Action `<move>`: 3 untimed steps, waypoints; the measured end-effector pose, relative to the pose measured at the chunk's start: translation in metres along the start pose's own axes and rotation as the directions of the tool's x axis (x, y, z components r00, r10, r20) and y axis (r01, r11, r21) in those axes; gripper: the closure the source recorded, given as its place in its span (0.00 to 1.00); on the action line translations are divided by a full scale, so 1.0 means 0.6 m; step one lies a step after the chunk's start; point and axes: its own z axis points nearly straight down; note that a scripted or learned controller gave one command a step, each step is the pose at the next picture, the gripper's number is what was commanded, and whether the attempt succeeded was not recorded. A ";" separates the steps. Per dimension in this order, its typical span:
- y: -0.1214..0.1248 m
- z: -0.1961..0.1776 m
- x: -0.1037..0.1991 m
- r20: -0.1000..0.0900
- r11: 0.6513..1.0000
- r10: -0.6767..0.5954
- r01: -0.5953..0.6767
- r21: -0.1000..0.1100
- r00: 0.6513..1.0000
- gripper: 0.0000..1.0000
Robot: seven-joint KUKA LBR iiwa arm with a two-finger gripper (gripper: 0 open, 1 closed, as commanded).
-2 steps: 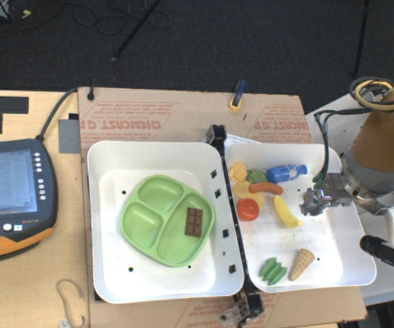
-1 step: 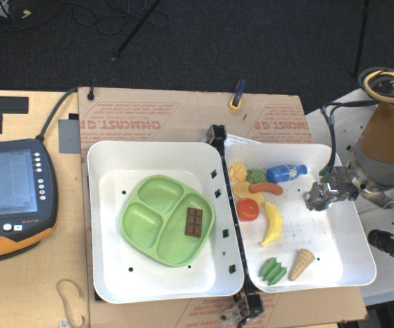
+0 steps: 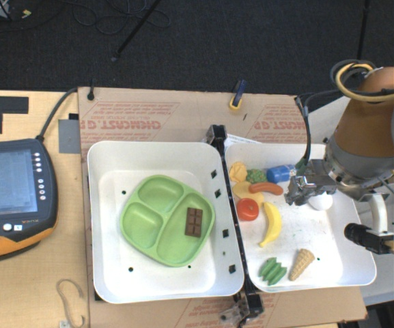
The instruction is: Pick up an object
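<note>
Left bin (image 3: 108, 183): smooth white plastic, shallow; holds a glossy green sectioned plate (image 3: 157, 219) at centre, ridged brown chocolate bar (image 3: 194, 221) in its right compartment. Right bin (image 3: 350, 268): toy food in moulded plastic. Far-left corner: yellow lump, green broccoli, blue can (image 3: 278, 174), red sausage, tomato (image 3: 248, 209). Centre: curved banana (image 3: 272, 224). Near edge: green pea pods (image 3: 273, 271), ribbed cone (image 3: 300, 264). End effector (image 3: 304, 191) low by far-right side, just beside a white piece; opening cannot be told.
</note>
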 end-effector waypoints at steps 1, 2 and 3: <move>0.025 0.026 0.093 0.000 1.000 0.000 0.000 0.004 1.000 1.00; 0.031 0.019 0.102 0.002 1.000 0.004 -0.004 0.002 1.000 1.00; 0.027 0.018 0.090 0.002 1.000 0.005 -0.005 0.003 1.000 1.00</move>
